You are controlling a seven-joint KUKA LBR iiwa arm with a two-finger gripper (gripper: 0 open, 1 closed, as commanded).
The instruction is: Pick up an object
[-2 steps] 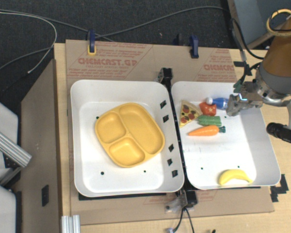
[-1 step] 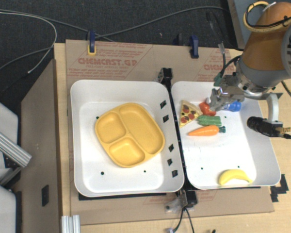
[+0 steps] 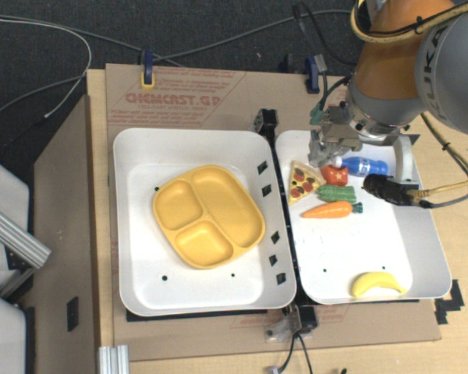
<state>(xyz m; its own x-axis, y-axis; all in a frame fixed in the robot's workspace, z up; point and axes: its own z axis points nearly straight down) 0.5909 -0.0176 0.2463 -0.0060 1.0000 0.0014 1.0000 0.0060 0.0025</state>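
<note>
Claw (image 3: pixel 333 156) low over far-left corner of right bin (image 3: pixel 421 248) — cannot tell its state, nothing seen held. Red tomato-like toy (image 3: pixel 335 175) directly beneath, just toward near edge; likely target. Blue bottle (image 3: pixel 366 166) just beside, toward bin's right edge, long axis along far rim. Pizza slice (image 3: pixel 302 182) at left wall; carrot (image 3: pixel 329 210) nearer, long axis left-right. Banana (image 3: pixel 378 285) well apart at near edge. Yellow tray (image 3: pixel 208 215) in left bin (image 3: pixel 136 232). Cardboard (image 3: pixel 179 92) on counter, red print — roughly "CHEMCAST", rest unclear.

We see the arm (image 3: pixel 421 53) cut off by the right edge. The gripper (image 3: pixel 327 156) partly hides the tomato (image 3: pixel 335 175) and bottle (image 3: pixel 366 166).
</note>
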